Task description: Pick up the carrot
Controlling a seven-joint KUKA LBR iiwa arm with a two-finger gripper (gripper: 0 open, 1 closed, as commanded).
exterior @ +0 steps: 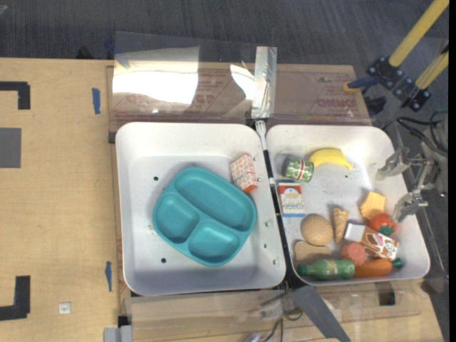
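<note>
I see the carrot (373, 268) only in part: a red and white packet (380, 245) lies over its upper side, and its right end with a bit of green is pressed into the corner of the right bin (420, 256). The print on the small carton (292, 199) and on the can (298, 168) is too small for me to read. The box (244, 172) in the left bin (135, 148) also has a pattern I cannot make out. The metal parts (410, 184) at the right bin's rim are blurred, so I cannot tell what they are.
</note>
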